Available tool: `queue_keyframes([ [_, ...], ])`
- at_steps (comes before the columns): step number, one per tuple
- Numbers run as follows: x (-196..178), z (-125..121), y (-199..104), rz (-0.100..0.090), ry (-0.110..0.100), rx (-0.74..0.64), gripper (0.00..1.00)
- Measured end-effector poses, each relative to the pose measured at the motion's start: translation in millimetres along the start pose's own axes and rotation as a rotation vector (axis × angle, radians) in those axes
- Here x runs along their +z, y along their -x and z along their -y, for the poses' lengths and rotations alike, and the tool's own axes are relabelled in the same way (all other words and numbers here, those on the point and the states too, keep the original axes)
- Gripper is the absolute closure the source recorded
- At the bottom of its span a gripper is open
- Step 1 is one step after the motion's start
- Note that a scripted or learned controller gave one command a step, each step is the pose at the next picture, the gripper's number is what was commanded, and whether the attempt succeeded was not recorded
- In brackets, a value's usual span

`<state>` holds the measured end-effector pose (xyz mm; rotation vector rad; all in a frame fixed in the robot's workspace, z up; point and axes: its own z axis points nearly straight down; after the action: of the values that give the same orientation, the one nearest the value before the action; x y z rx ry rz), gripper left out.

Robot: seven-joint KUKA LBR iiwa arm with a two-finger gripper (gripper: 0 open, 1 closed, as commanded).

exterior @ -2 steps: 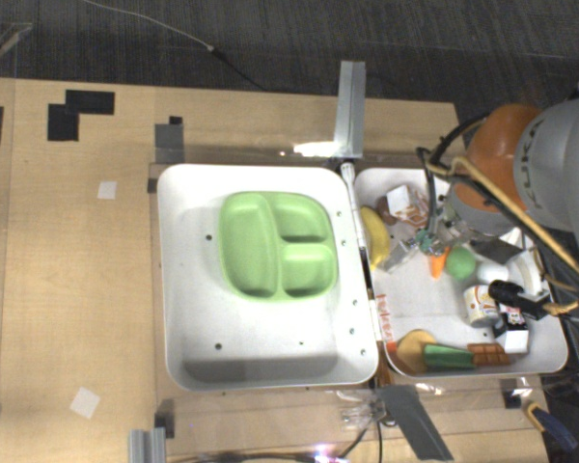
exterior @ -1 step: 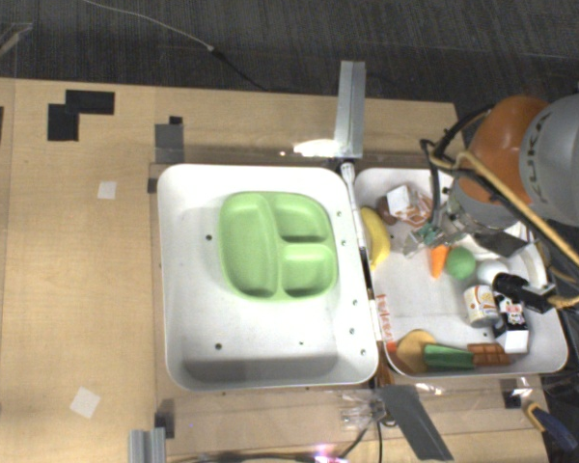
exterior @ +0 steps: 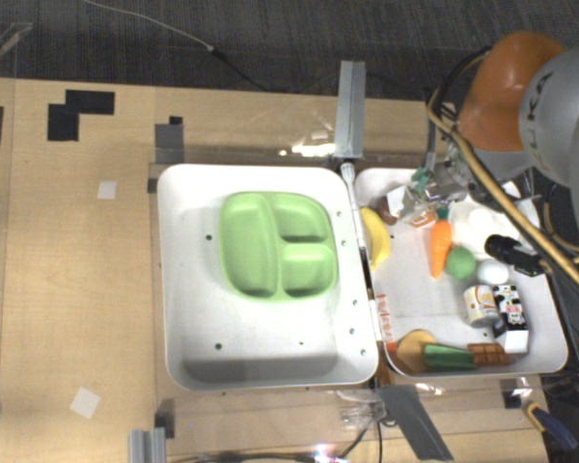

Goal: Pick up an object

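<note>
Over in the right bin (exterior: 550, 350), the carrot (exterior: 440, 244) lies near the far edge, its leafy end up under the claw (exterior: 432, 189), which hangs just above that top; I cannot tell how wide it is set or whether it grips anything. A banana (exterior: 374, 234) sits to the carrot's left against the bin wall, a green ball (exterior: 460, 263) touches its other side. To do this well, I reckon it should come straight down astride the carrot, clear of the ball. The left bin (exterior: 188, 278) holds a green divided tray (exterior: 275, 244) on the counter (exterior: 68, 287).
</note>
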<state>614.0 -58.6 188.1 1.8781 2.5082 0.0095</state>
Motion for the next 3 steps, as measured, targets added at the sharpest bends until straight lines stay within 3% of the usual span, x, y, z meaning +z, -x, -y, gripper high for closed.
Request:
queue_keyframes([
  [1,-12,-61,-9,-0.001,-0.003,-0.049,1.00],
  [2,-44,-38,42,0.002,-0.002,-0.015,1.00],
  [3,-57,-62,-11,-0.001,-0.004,0.081,1.00],
])
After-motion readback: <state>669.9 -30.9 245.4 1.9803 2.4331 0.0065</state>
